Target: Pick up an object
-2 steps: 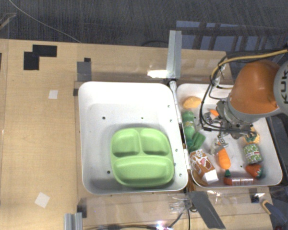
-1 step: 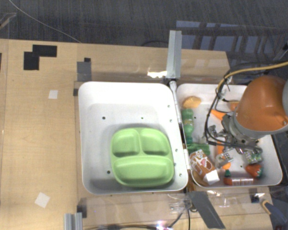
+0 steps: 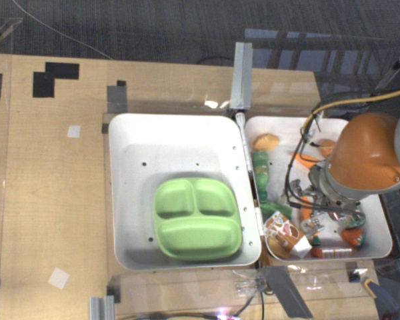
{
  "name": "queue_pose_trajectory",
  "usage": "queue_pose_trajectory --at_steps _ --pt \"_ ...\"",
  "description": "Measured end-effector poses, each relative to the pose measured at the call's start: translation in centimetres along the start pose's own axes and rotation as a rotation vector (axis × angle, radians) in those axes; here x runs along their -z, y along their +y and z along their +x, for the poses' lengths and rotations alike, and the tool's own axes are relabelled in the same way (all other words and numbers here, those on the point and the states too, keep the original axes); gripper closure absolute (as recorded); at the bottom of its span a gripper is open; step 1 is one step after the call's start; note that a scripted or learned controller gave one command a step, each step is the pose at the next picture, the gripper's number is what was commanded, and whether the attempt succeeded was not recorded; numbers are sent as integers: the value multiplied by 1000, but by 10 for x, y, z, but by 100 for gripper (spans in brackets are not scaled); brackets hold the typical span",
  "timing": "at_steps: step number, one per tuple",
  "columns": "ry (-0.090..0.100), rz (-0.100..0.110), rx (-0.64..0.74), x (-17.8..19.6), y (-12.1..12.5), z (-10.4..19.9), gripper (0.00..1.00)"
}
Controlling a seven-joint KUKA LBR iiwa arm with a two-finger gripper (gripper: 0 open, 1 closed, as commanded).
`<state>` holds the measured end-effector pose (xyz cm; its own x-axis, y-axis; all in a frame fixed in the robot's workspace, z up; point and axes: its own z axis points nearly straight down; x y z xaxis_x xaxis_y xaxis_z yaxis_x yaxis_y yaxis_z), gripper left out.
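Observation:
The right bin (image 3: 280,129) holds a jumble of small objects: a tan bread-like piece (image 3: 267,141), a green item (image 3: 261,166) along the left wall, a printed snack packet (image 3: 283,230), a red tube (image 3: 335,251) and a red strawberry-like item (image 3: 353,236). My gripper (image 3: 322,213) reaches down into this bin near its front, under the orange wrist band (image 3: 365,155). The wrist and cables hide the fingertips, so what lies between them is hidden.
The left bin (image 3: 130,152) holds a green divided tray (image 3: 197,217) at its front. A metal divider post (image 3: 241,75) stands between the bins at the back. Wooden bench surface (image 3: 47,199) extends to the left.

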<state>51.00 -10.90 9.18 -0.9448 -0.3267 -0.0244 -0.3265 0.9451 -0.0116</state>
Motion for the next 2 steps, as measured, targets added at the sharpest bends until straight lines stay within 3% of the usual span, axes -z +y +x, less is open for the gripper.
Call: queue_pose_trajectory --at_steps 1,2 --pt "11 -5 -180 -6 -49 -98 0" --pt "-4 -1 -176 10 -50 -104 100"
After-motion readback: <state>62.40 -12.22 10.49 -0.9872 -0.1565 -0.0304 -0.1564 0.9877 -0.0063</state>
